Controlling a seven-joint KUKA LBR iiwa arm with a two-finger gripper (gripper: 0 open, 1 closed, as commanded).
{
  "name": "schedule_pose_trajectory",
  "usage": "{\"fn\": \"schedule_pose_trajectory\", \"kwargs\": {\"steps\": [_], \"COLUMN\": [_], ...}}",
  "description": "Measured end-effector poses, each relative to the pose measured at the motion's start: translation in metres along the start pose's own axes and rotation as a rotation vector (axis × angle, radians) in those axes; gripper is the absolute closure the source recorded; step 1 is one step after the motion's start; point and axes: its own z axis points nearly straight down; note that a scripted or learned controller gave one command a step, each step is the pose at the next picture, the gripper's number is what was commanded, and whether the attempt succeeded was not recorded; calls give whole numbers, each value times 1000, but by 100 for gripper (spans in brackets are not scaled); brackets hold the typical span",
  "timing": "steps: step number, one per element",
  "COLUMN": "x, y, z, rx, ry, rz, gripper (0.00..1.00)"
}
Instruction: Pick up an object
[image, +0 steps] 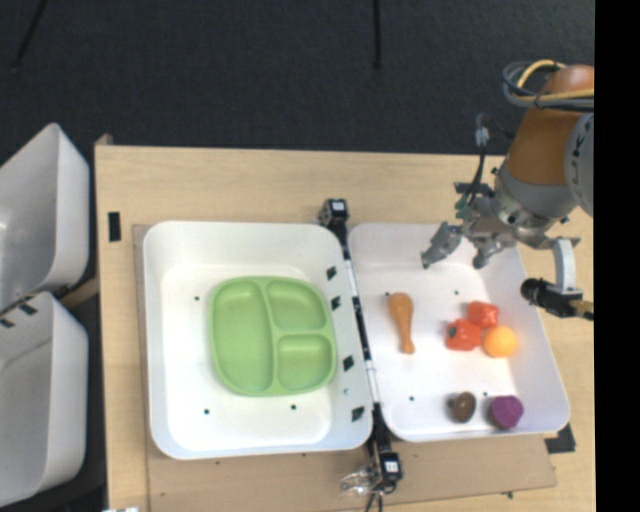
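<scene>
In the right bin (400, 410) lie a tan drumstick-shaped piece (402, 320), two red pieces (471, 326) touching each other, an orange ball (500, 342), a brown lump (461, 406) and a purple lump (506, 411). My gripper (462, 250) hangs over the bin's far right part, above and behind the red pieces. Its two grey fingers (438, 247) are spread apart with nothing between them.
The left bin (180, 420) holds a green divided plate (271, 334). A black clip (333, 211) sits at the far end of the seam between the bins. White containers (40, 210) stand off the bench at the left.
</scene>
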Motion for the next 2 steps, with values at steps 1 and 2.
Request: {"fn": "schedule_pose_trajectory", "kwargs": {"steps": [1,2], "x": [0,-1], "y": [2,1], "z": [-7,36], "rx": [-11,-8], "ry": [-2,-4], "rz": [-3,-1], "gripper": [0,0]}}
